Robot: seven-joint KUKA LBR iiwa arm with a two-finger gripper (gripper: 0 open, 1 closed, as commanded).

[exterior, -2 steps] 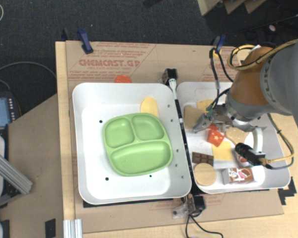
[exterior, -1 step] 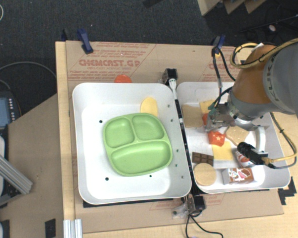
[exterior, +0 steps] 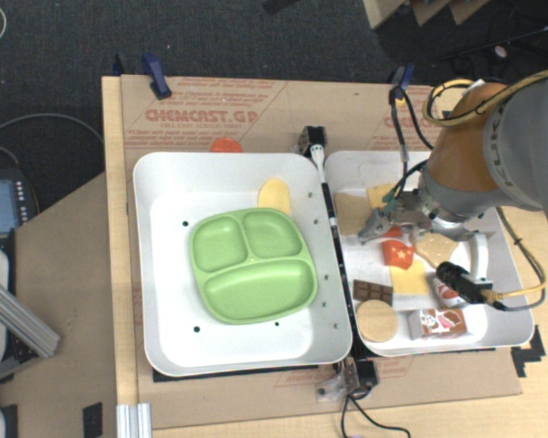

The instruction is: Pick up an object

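Crowding end effector (exterior: 381, 224): red piece (exterior: 399, 253) | yellow block (exterior: 408, 283) | brown bar (exterior: 372, 291)

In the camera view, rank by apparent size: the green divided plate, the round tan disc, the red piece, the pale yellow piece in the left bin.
1. green divided plate, clearly largest.
2. round tan disc.
3. pale yellow piece and red piece: too alike to rank.

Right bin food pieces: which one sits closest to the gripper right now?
The red piece, just below the gripper. The round tan piece and the brown chocolate bar lie farther toward the bin's near edge.
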